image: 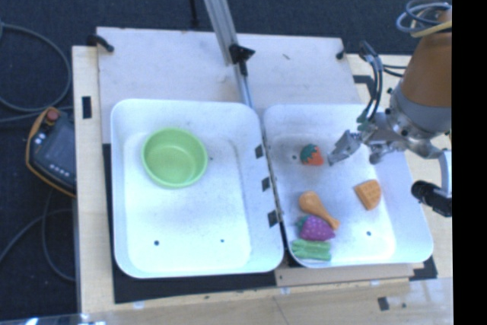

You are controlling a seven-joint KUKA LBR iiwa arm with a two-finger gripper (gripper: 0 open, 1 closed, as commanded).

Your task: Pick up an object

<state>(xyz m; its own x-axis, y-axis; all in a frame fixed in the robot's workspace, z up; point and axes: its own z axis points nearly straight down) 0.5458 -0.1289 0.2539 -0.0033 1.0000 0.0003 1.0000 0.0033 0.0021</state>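
Pale bench [160, 61] on dark floor, cables at left. Two white bins: left bin [129, 240] has green bowl [175, 157]. Right bin [407, 240] has red-green toy [310, 155], orange wedge [368, 194], orange piece [316, 205], purple piece [316, 227], green piece [311, 250]. End effector [359, 147] above right bin, fingers spread wide, holding nothing, just right of red-green toy.
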